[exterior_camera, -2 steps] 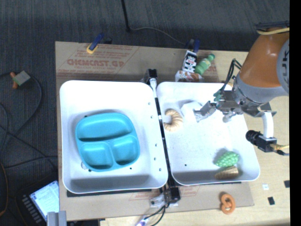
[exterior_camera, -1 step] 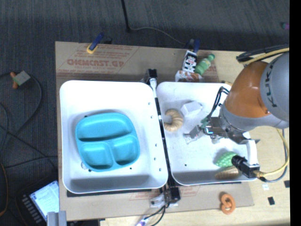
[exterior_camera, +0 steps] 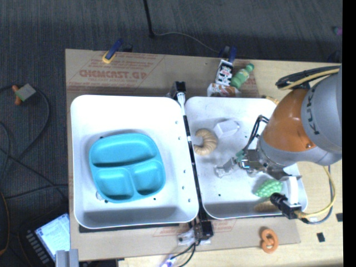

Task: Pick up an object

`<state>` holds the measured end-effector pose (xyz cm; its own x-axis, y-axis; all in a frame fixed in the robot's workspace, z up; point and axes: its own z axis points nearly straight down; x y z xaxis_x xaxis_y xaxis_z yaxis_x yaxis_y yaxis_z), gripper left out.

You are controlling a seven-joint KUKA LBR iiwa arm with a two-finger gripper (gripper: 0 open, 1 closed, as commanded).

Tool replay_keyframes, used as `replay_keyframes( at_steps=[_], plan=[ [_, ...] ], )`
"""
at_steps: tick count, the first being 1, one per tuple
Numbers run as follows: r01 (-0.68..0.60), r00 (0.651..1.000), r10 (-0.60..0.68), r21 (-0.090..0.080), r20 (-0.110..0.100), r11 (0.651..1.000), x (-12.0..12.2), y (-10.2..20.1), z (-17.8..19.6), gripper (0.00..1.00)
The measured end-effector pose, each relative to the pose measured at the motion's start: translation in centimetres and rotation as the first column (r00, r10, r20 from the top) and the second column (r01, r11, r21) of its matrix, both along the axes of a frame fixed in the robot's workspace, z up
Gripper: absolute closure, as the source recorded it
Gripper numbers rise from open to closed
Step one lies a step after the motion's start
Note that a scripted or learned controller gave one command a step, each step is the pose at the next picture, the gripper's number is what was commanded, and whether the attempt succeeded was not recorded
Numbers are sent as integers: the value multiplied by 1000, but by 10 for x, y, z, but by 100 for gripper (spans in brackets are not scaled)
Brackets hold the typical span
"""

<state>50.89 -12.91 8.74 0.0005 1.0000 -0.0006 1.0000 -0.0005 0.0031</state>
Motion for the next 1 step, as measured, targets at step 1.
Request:
replay_keyframes(
  at_steps=[1],
  plan=[
    [0,1000,0,-1,-1,1000,-25,5,158,0]
  ],
)
